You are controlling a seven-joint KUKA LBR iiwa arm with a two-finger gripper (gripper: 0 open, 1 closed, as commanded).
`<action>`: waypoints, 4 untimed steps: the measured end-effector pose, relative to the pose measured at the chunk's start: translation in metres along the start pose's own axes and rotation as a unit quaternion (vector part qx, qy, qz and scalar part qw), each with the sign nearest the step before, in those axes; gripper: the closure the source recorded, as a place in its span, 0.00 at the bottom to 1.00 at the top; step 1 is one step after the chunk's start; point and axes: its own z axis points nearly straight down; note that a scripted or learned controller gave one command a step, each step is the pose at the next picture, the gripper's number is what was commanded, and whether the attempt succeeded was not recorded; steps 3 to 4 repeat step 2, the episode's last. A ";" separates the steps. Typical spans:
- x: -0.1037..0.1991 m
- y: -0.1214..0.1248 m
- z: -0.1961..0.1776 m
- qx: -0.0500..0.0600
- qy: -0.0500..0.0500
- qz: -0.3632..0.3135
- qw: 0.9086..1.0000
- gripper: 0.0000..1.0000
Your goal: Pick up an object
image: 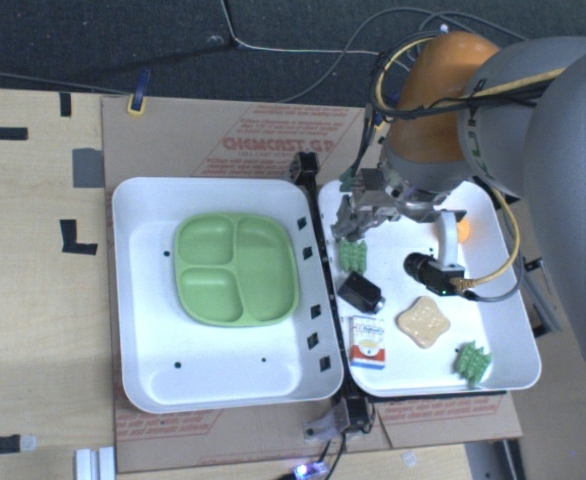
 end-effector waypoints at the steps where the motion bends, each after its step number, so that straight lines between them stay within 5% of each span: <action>1: 0.053 -0.016 0.005 0.000 0.000 0.000 1.000 1.00; 2: 0.098 -0.022 -0.012 -0.001 0.000 0.000 1.000 1.00; 4: 0.098 -0.022 -0.012 -0.001 0.000 0.000 1.000 1.00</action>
